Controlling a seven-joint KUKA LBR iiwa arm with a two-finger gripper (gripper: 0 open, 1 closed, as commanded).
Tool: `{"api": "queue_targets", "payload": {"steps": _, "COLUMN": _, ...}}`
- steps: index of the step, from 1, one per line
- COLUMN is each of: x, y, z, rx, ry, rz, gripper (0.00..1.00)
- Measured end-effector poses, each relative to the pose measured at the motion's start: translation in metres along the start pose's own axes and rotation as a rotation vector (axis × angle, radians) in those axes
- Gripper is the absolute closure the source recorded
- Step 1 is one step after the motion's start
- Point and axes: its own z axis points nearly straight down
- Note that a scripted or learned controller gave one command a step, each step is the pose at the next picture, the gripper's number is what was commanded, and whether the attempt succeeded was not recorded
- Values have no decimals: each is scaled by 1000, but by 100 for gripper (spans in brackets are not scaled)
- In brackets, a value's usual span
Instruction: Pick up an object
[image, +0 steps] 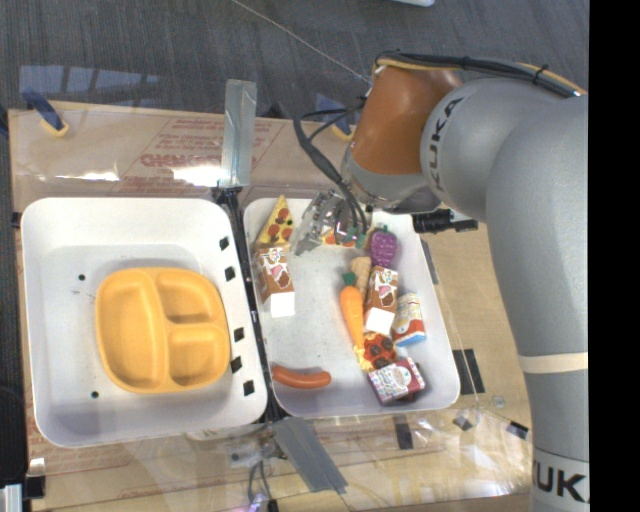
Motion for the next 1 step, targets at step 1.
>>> {"api": "queue_targets", "payload": {"steps": 1, "x": -3, "y": -26, "z": 14, "rx": 1, "ry": 0, "rz": -445, "gripper": 100}}
